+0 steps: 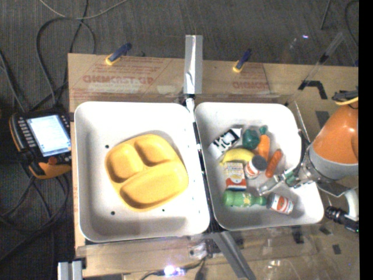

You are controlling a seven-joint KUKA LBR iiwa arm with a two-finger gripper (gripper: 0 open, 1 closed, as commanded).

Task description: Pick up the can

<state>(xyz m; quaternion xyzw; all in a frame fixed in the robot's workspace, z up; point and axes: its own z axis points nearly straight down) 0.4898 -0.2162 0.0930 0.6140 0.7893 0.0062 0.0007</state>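
A red and white can (282, 204) lies on its side near the front right corner of the right bin (303, 214). Its end touches the cap of a green bottle (243, 200). My gripper (274, 182) hangs just above and behind the can, between it and an orange carrot-like piece (274, 162). It is open, with nothing between its fingers. The grey wrist and orange band (341, 136) reach in from the right over the bin's rim.
The right bin also holds a banana (239, 155), a small red and yellow box (234, 175), a small red and white jar (252, 167), a green toy (252, 137) and a black and white box (226, 139). A yellow divided plate (147, 171) lies in the left bin (87, 156).
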